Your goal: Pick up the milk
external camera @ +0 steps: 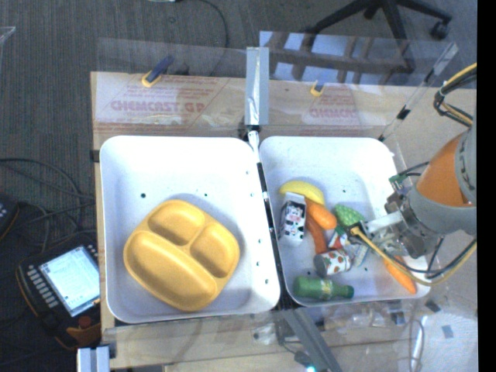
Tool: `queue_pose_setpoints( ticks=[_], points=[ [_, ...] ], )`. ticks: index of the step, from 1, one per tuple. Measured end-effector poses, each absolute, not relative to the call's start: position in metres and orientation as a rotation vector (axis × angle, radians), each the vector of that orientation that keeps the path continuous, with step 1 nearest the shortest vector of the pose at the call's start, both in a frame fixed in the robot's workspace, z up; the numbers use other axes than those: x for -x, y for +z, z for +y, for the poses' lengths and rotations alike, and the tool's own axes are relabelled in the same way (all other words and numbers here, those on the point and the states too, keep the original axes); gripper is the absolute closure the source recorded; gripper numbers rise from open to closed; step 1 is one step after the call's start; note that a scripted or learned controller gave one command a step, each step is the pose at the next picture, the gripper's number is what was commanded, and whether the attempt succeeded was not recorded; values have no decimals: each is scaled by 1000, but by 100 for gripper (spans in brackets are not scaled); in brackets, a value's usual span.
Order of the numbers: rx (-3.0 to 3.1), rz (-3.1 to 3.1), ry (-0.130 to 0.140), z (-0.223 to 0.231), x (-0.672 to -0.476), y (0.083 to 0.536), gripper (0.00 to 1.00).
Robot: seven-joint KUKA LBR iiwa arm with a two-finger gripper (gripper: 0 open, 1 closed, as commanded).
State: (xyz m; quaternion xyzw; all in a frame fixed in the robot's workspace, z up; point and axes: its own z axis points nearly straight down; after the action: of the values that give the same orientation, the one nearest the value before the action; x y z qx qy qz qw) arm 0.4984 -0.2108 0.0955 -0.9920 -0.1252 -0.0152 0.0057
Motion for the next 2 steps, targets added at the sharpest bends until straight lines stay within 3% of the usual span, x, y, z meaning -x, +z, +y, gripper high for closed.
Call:
queue_pose_setpoints(
  ticks=[1,2],
  points=[
    [3129,-322,-19,-203,-558,93,100],
    [3092,-606,-72,-214,-505,97,100]
  ],
)
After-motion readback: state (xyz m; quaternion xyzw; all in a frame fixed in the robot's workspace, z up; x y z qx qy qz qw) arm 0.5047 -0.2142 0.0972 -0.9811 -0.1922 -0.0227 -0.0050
